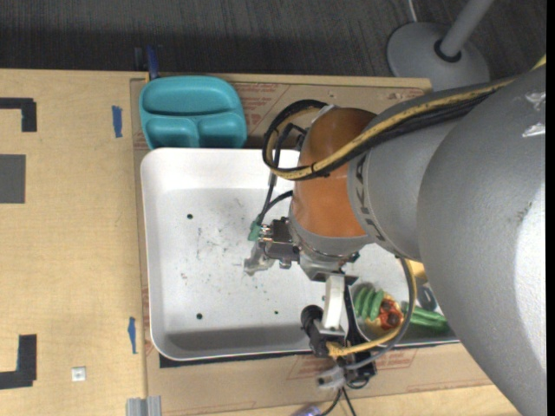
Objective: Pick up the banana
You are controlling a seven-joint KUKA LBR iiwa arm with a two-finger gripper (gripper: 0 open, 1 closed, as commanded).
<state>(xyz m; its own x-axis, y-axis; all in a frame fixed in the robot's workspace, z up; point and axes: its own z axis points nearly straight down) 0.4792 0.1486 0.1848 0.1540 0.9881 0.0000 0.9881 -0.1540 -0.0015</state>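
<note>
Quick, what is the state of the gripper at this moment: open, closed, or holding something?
Gripper: it cannot be told. It is low over the left white bin, and the arm covers much of it from above.

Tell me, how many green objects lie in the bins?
1 clearly: a green ridged object at the lower right, beside the arm. A green strip next to it may be the same item. The arm may hide more.
</note>
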